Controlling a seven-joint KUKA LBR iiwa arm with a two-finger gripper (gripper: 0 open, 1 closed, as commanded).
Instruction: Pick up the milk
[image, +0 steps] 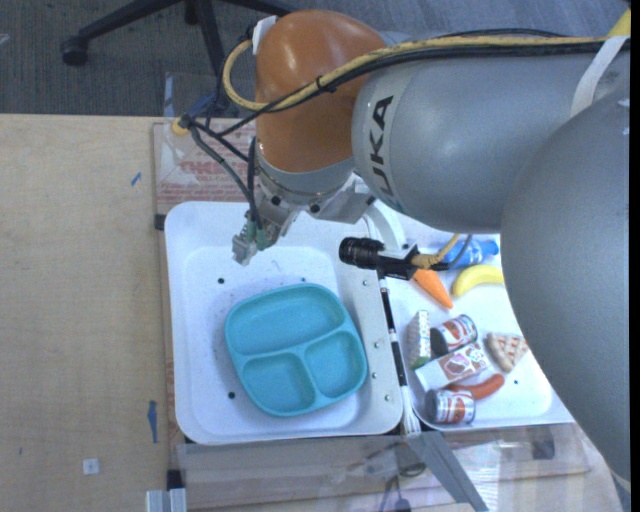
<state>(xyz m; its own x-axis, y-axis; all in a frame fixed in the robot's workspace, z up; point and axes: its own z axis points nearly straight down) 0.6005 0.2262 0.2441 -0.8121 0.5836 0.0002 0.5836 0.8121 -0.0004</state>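
Observation:
The milk, a small white carton with a red label, lies on its side in the right bin, between two red-and-white cans. My gripper hangs over the far left part of the left bin, well to the left of the milk and just beyond the teal plate. I see nothing held in it. The big grey arm covers the far side of the right bin.
The teal three-part plate takes up the middle of the left bin. In the right bin lie a carrot, a banana, a blue item, a pizza slice, a red sausage and a striped packet.

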